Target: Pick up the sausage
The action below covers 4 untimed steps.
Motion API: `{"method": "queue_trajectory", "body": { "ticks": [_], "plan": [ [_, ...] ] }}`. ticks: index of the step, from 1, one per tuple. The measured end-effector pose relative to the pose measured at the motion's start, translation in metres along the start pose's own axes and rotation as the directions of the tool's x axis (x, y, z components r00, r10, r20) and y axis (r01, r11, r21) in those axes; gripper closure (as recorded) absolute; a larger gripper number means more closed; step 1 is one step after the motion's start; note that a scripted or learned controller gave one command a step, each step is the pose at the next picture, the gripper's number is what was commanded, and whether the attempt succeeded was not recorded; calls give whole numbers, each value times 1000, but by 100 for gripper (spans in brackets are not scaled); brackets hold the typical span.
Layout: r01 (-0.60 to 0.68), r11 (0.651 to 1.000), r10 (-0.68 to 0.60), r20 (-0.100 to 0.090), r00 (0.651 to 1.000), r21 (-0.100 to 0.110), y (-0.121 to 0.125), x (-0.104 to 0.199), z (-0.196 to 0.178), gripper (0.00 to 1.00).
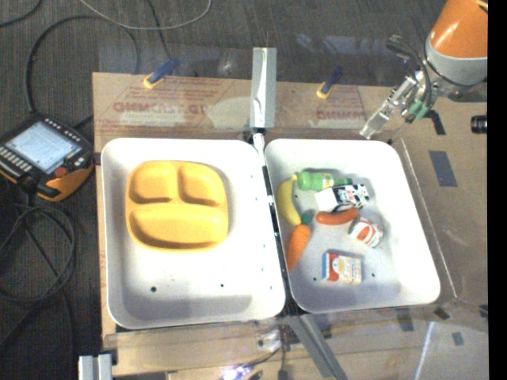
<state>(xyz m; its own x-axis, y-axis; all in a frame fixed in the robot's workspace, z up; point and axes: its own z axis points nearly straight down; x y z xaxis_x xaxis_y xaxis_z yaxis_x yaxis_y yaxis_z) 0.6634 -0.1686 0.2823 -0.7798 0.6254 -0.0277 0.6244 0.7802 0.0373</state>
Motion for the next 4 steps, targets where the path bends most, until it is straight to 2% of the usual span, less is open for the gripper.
{"method": "queue_trajectory", "body": {
  "ticks": [4],
  "plan": [
    [1,1000,-1,13,1000,-15,4,-4,-39,100]
  ]
}}
